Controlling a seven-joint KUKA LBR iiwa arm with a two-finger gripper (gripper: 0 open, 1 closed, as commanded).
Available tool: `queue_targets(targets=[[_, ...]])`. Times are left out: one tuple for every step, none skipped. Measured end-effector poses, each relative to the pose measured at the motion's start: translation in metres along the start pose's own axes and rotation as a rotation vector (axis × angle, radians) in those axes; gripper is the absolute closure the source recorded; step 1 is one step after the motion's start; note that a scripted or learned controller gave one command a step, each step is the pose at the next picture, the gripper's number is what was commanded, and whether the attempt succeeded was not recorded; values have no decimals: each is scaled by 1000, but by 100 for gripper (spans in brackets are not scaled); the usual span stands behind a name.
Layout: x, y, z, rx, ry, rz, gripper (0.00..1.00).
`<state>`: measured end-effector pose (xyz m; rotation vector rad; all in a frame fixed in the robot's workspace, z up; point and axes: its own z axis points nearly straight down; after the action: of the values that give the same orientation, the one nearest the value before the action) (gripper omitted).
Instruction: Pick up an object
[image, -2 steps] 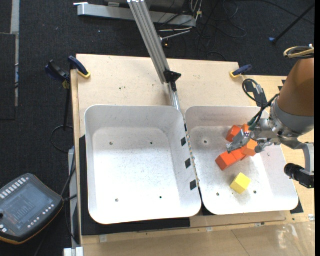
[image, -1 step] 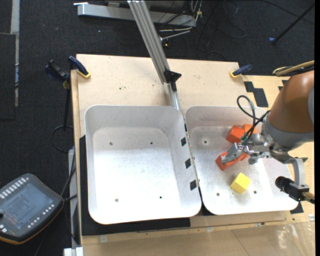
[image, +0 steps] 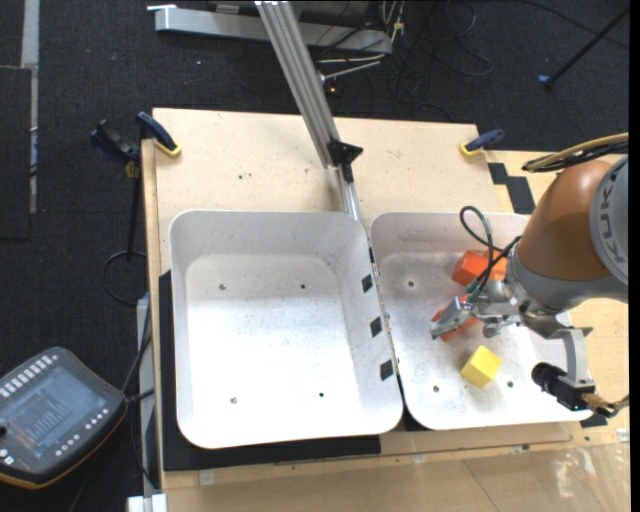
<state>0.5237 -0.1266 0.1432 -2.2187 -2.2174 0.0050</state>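
Note:
In the right bin (image: 420, 235) a yellow block (image: 481, 367) lies near the front. An orange block (image: 472, 268) sits farther back, partly hidden by the arm. My gripper (image: 452, 320) hangs low over the bin floor between the two blocks, up and left of the yellow one. Its red-tipped fingers (image: 441, 322) point left and appear spread, with nothing between them. The grey arm with its orange band (image: 575, 225) comes in from the right and covers the bin's right side.
The left bin (image: 265, 320) lies beside the right one, sharing a middle rim with black marks. A metal pole (image: 310, 95) slants across the bench behind the bins. A black cable loops above the gripper. A teach pendant (image: 50, 415) rests off the bench at lower left.

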Motion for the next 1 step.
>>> queue_targets(targets=[[0,2,-13,-8,-2,0,100]])
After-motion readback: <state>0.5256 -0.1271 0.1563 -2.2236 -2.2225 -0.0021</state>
